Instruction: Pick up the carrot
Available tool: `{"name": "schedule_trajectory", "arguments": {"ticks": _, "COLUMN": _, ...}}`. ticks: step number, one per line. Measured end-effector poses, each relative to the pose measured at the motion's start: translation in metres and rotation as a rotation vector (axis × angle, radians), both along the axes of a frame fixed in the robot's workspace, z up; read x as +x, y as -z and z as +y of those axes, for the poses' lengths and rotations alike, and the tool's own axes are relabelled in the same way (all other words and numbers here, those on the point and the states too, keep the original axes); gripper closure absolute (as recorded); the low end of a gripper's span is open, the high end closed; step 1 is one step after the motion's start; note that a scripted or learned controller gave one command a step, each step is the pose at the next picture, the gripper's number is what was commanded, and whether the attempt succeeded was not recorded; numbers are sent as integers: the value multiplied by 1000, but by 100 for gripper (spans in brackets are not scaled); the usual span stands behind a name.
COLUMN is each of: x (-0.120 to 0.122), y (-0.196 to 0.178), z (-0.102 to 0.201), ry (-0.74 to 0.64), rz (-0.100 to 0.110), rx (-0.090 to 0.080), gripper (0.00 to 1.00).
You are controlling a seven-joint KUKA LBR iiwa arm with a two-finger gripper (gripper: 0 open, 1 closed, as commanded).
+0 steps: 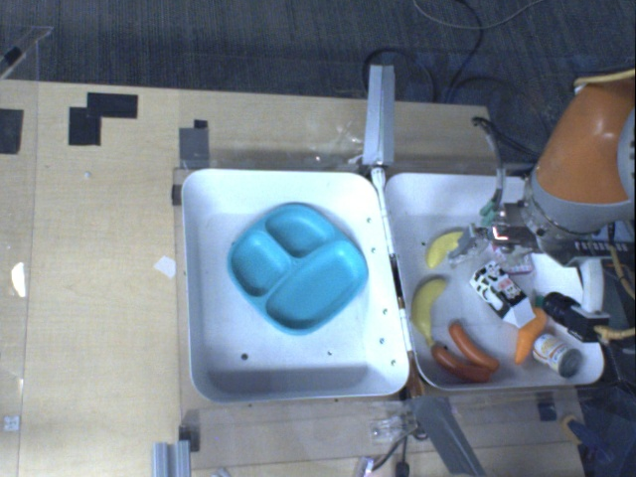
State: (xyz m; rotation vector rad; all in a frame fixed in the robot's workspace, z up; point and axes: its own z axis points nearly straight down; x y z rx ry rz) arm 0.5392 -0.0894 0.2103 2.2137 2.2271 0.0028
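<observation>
A light wooden tabletop (99,266) carries two shallow white bins side by side. The left bin (214,366) holds a blue divided plate (298,266) with three compartments, lying roughly in its middle. The right bin (417,202) holds a scatter of toy food: two yellow banana-like pieces (429,301) near its left wall, a red-brown sausage (467,351) toward the near edge, and the orange carrot (528,336) just right of the sausage, lying tilted beside a small jar (556,354). The grey arm with its orange band (586,137) reaches in from the right, and its tool (500,284) hangs over the middle of the right bin, just far-left of the carrot; whether it is released or clenched cannot be told.
</observation>
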Motion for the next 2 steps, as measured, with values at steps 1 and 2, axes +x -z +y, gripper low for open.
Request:
{"name": "schedule_trajectory", "arguments": {"ticks": 1, "x": -32, "y": 97, "z": -54, "ry": 2, "rz": -42, "rx": -13, "gripper": 0}}
{"name": "schedule_trajectory", "arguments": {"ticks": 2, "x": -35, "y": 103, "z": -116, "ry": -136, "rz": -54, "rx": -24, "gripper": 0}}
